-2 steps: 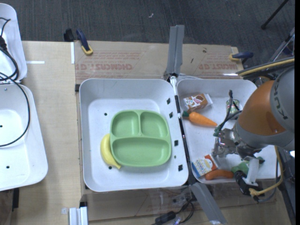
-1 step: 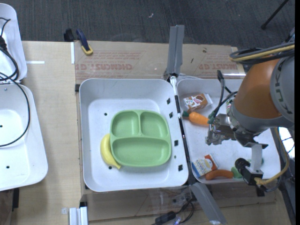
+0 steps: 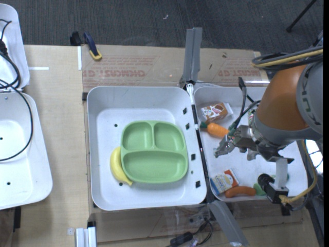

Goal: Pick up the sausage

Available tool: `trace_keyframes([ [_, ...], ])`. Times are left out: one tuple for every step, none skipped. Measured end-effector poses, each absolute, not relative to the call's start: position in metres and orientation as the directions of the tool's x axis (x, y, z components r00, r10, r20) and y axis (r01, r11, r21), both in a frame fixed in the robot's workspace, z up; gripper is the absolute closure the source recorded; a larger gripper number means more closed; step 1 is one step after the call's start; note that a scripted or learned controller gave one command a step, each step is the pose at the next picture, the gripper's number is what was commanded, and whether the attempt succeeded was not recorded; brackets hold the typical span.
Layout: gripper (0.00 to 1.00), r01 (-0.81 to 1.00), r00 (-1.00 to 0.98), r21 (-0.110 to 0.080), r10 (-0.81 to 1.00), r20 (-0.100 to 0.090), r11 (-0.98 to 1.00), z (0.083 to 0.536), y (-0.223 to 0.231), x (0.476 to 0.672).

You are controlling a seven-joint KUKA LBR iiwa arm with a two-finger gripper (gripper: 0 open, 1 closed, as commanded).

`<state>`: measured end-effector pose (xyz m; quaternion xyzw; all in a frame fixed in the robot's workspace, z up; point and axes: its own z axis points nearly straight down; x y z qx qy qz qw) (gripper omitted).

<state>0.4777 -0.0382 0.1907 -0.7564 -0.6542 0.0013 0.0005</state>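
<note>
One sausage (image 3: 239, 191) below hand (image 3: 224, 148).

A single fixed camera hangs above the bench (image 3: 56, 60) and looks down at a slant; the far edge of the bench lies toward the top of the picture, with dark floor (image 3: 154, 9) beyond it; the near edge runs along the bottom. It stands far enough back to take in both white bins whole; the left bin (image 3: 97, 138) sits near the middle of the view, the right bin (image 3: 216, 92) toward the right side. The arm (image 3: 288, 107) enters from the right and looms large, being nearer the lens than the bins; the orange band faces the camera.
</note>
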Motion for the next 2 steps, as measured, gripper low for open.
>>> trace_keyframes([
  [0.00,0.996,0.087,-0.004,0.996,0.000,-0.087,0.0903,-0.1007,0.4762],
  [0.00,0.991,0.130,-0.004,0.992,0.000,-0.130,0.0906,-0.1090,0.4763],
])
